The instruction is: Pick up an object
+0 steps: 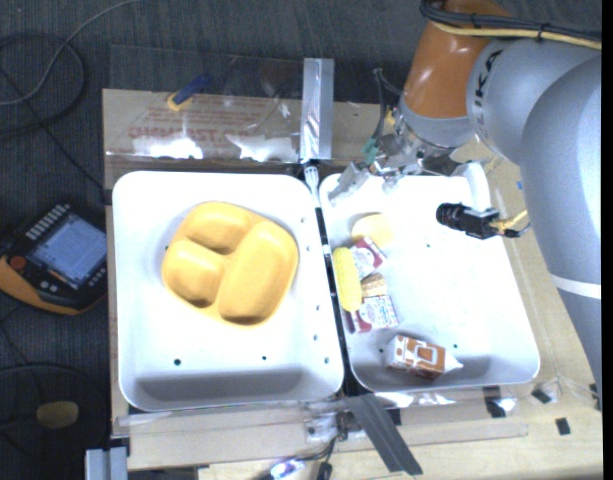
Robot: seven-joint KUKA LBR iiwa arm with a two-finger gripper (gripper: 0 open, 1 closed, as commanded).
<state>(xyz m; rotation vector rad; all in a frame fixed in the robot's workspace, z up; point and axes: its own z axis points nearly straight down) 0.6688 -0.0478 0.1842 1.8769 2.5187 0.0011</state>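
2 white bins are sitting side by side on the bench in the middle of the frame. The left bin [136, 368] is holding a big yellow lumpy thing [229, 260] that looks like 3 soft buns stuck together. It is lying in the middle of that bin.

The right bin [486, 298] is holding a few small things, all close to its left wall. A yellow stick [343, 276] is lying along the wall between the 2 bins. Just beside it, red and white packets [371, 288] are lying in a small pile. A pale round piece [373, 228] is sitting just above them, toward the top of the bin. A small brown and white box [418, 356] is lying near the bottom edge, a little apart from the pile.

The grey arm [546, 118] with its orange band [444, 63] is reaching in from the upper right of the frame. The gripper [371, 173] is hanging over the top left corner of the right bin, near the pale round piece. I cannot tell how it is set, and nothing is showing in its grip.

A black and orange hand controller [54, 258] is lying on the floor at the left edge of the frame.
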